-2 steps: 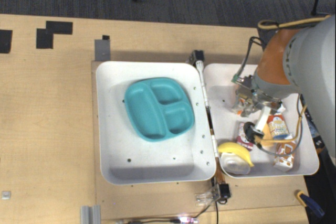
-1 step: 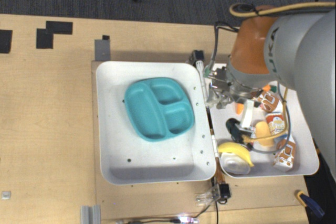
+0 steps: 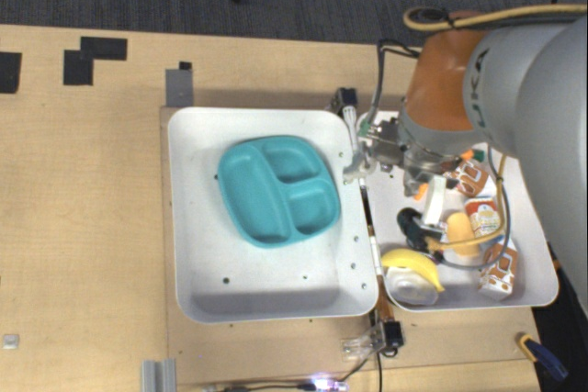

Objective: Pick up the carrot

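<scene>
One small orange sliver of carrot (image 3: 421,190) shows beneath the gripper (image 3: 434,199), whose state I cannot tell

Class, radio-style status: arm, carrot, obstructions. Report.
Arm over right bin, gripper low among items. Carrot not identifiable. Banana, cartons crowd the bin.

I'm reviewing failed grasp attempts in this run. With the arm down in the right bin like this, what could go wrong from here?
1. The right bin is crowded: a banana, small cartons and other items lie close together, so the end effector may grab or knock a neighbour.
2. The arm blocks much of that bin, so the target is hard to confirm.
</scene>
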You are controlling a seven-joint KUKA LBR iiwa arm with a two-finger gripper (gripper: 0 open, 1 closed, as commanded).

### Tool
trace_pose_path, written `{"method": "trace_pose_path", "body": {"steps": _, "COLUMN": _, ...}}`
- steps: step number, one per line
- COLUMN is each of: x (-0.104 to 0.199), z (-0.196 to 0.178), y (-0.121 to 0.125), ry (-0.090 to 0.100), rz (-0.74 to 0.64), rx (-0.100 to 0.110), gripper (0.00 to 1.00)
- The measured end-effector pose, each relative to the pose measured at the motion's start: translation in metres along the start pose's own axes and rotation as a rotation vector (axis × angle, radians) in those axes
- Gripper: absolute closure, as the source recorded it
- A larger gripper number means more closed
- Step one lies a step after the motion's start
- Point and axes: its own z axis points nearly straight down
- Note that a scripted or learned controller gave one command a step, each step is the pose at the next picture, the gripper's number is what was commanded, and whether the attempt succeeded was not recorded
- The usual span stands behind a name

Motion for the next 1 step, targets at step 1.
{"method": "trace_pose_path", "body": {"steps": 1, "x": -0.0353, "z": -0.0377, "y": 0.1116, "ry": -0.003, "rz": 0.17, "rx": -0.006, "gripper": 0.0}}
